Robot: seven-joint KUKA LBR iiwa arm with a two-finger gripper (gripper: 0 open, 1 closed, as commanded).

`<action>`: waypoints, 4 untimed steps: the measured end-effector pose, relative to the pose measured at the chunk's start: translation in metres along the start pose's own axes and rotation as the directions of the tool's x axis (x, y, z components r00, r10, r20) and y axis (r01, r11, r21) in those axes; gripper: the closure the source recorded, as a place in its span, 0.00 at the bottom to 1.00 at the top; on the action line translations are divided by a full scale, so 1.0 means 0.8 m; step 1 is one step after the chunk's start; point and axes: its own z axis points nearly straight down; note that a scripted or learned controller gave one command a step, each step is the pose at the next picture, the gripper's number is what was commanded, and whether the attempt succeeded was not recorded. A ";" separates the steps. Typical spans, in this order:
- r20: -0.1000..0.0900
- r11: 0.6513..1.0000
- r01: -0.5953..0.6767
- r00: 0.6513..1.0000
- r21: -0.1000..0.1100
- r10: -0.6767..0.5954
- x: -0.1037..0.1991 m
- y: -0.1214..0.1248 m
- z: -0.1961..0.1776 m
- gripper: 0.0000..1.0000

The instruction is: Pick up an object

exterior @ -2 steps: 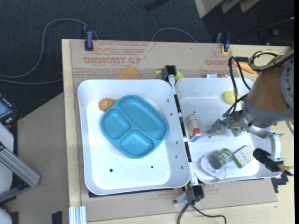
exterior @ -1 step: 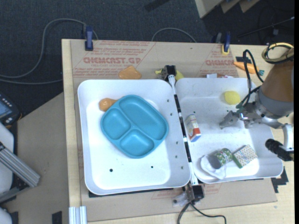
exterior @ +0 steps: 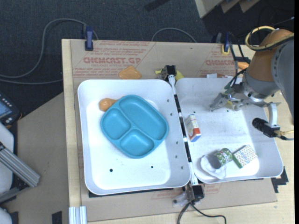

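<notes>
Dark carpet surrounds the bench [exterior: 117,59] and its 2 white bins. Over the right bin [exterior: 261,171] the gripper [exterior: 223,101] hangs with fingers spread wide (holding nothing). Well apart, a small carton [exterior: 193,127] lies beside the divider; the left bin [exterior: 93,171] holds a blue divided plate [exterior: 134,125].

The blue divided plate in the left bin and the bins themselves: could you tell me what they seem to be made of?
The blue divided plate looks like moulded plastic: one even colour, rounded compartment walls, soft sheen. The bins seem to be thin white plastic, smooth and slightly glossy, with rounded corners, though the view cannot confirm this.
</notes>
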 end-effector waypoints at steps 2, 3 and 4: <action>-0.018 1.000 -0.002 1.000 0.016 0.002 -0.052 0.047 -0.013 0.00; -0.001 1.000 -0.001 1.000 0.004 0.001 -0.056 0.047 -0.027 1.00; -0.003 1.000 0.003 1.000 0.003 -0.003 0.054 0.044 -0.103 1.00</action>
